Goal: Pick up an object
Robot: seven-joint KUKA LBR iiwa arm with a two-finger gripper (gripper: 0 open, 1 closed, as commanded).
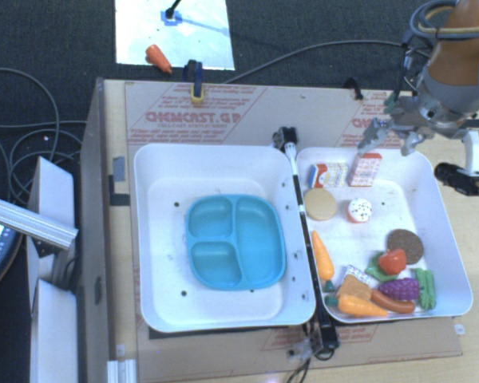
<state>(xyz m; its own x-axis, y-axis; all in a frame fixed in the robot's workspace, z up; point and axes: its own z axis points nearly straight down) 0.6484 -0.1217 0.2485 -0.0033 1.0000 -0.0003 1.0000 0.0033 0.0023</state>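
My gripper [389, 140] hangs over the far edge of the right bin [443, 222], open with nothing between its fingers. Just below and left of it a red-and-white carton [366, 170] stands in the bin, beside a smaller red-and-white box [327, 175]. Nearer the front lie a tan round cookie [320, 204], a white speckled ball [360, 210], a brown patty [407, 244], a red tomato [392, 262], a carrot [322, 255], purple grapes [399, 288] and a sausage [390, 302].
The left bin [160, 214] holds a blue divided plate [235, 242]. A black clip [286, 138] sits on the wall between the bins. A blue-and-yellow clamp [195, 78] grips the bench's far edge. Cables run along the floor behind.
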